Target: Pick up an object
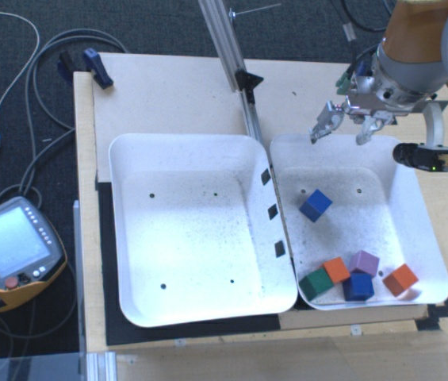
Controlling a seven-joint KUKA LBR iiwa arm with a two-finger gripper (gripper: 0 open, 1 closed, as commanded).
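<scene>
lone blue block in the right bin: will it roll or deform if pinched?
Blue block looks rigid and flat-faced, so rolling or squashing seems unlikely. It sits apart from the others, so probably an easy grasp. On the smooth bin floor it may slide if nudged.

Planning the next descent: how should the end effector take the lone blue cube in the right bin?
Come straight down from above and pinch two opposite side faces of the blue cube. It sits turned diagonally, so rotate the end effector to match; bare floor surrounds it.
</scene>
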